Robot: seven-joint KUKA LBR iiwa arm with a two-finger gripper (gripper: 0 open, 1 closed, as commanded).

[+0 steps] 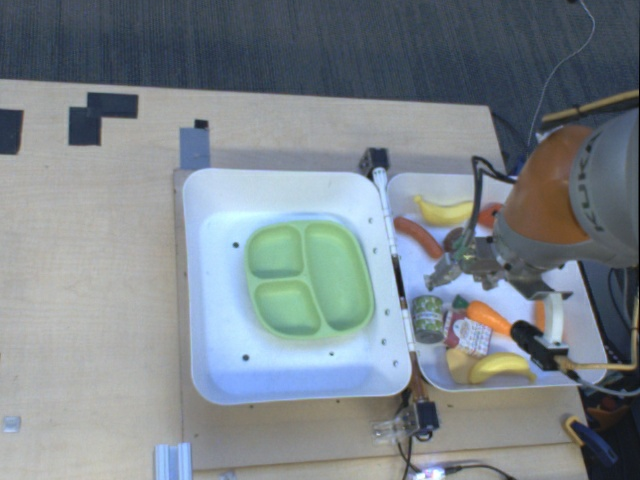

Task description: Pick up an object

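step: reaching, nothing picked yet | my gripper point(447, 267) hangs centre-right over the right bin point(600, 343), grip state unreadable | nearest object: green can point(428, 317) just below (sausage point(417, 236) above-left) | next: descend squarely on one item
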